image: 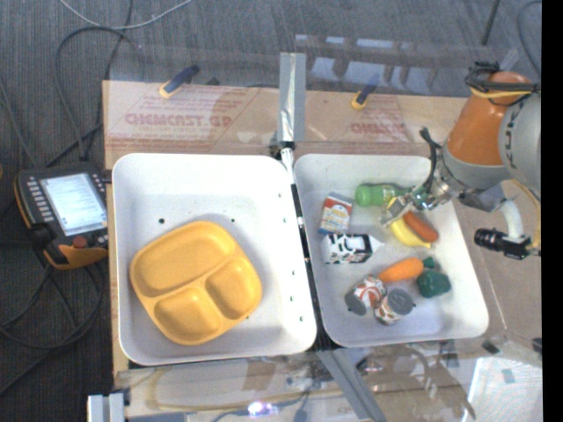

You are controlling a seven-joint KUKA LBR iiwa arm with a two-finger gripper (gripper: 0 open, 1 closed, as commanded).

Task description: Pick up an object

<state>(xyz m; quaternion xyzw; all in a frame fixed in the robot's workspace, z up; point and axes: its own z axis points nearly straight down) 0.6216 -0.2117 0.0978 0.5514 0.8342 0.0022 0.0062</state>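
Note:
The right bin (pixel 457 319) holds several small objects: a green bottle (pixel 380 193), a small red-and-white carton (pixel 335 214), a black-and-white carton (pixel 350 248), a yellow banana with an orange piece (pixel 413 229), a carrot (pixel 405 269), a dark green toy (pixel 433 283) and a crushed can (pixel 378 299). My gripper (pixel 406 206) reaches in from the right and hovers low between the green bottle and the banana. Nothing shows between its tips.
The left bin (pixel 158 170) holds a yellow divided tray (pixel 195 280). A teach pendant (pixel 63 211) lies off the bench at the left. A metal divider (pixel 290 104) runs between the bins at the back. The arm's orange band (pixel 482 130) rises at the right.

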